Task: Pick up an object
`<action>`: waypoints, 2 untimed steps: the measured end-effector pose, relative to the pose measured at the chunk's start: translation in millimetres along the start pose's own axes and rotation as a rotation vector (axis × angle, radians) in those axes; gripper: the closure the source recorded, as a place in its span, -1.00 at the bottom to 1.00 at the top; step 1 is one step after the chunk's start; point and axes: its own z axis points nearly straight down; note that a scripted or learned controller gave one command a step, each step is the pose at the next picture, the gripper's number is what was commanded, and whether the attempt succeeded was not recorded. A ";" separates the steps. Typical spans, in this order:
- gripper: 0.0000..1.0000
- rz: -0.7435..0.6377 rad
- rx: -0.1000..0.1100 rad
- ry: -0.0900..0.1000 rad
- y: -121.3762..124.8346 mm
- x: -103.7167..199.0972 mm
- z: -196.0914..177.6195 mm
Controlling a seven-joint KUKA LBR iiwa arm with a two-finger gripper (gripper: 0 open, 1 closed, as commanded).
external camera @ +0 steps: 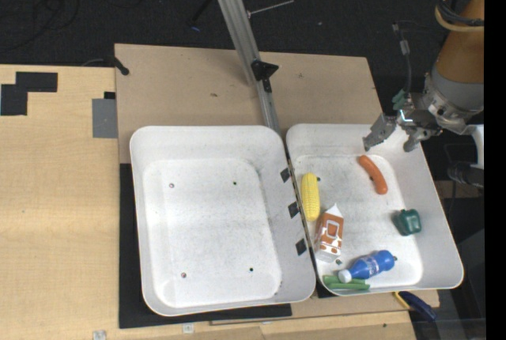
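Grey two-finger tool [396, 134] hangs open, nothing btwn fingers, over back rim of right-hand shallow white plastic bin [439, 204]. Orange sausage-shaped toy [373, 173] lies just below it; yellow corn cob [310, 196] sits near the left wall.

Gripper [398, 136] fingers spread, above right bin [443, 251] far edge, near orange sausage [373, 173].

Two white bins [209, 212], faintly speckled grey, sit on a tan desk [182, 85]. In the right bin lie an orange sausage [373, 174], a yellow corn cob [310, 196], a dark green block [408, 221], a blue bottle [369, 265] with a white cap, and an orange-and-white carton [330, 232].
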 end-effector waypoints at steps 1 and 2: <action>-1.00 -0.002 -0.004 -0.002 0.9 0.1 -2.8; -1.00 -0.005 0.001 0.000 3.8 6.9 59.8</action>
